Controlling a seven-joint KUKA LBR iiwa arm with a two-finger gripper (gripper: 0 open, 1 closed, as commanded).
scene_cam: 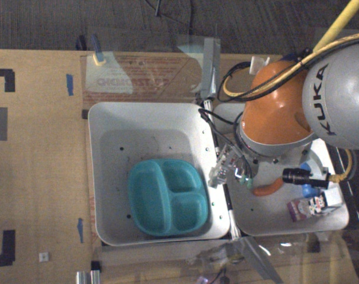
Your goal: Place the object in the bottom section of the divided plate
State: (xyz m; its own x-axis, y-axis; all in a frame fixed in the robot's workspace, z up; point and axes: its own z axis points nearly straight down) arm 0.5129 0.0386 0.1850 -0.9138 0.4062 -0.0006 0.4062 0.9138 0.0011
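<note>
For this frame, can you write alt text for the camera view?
A grey and orange KUKA arm reaches over two white bins, its gripper above their shared edge. The left bin holds a teal divided plate; the right bin holds small items.

Two white bins (102, 158) sit side by side on the tan bench (37, 176), blue tape strips (69, 84) near black floor cables (167, 2).

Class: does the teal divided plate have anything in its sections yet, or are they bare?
Bare: all three sections of the teal plate show plain teal.
</note>
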